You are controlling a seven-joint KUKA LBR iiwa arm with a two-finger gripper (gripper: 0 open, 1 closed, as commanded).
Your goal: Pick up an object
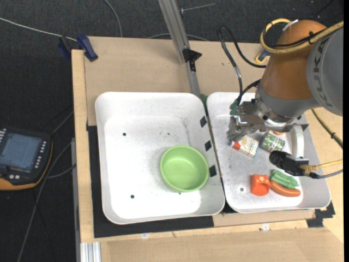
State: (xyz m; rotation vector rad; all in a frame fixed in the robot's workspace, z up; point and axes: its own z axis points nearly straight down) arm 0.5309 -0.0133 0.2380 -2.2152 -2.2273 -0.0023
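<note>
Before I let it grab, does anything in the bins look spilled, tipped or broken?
Nothing stands out: the green bowl sits upright in the left bin, and the small items lie loose inside the right bin.

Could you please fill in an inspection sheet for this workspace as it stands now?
Surface: wooden bench bearing a left bin and a right bin side by side.
Job's things: green bowl in the left bin; small carton, green-labelled packet, orange toy and green toy vegetable in the right bin.
Clutter: nothing seen.
Gripper: gripper low over the right bin, next to the small carton; whether it holds anything cannot be told.
Cables: black cable crosses the bench to the arm.
Surroundings: teach pendant left of the bench; metal post; blue clamp.
</note>
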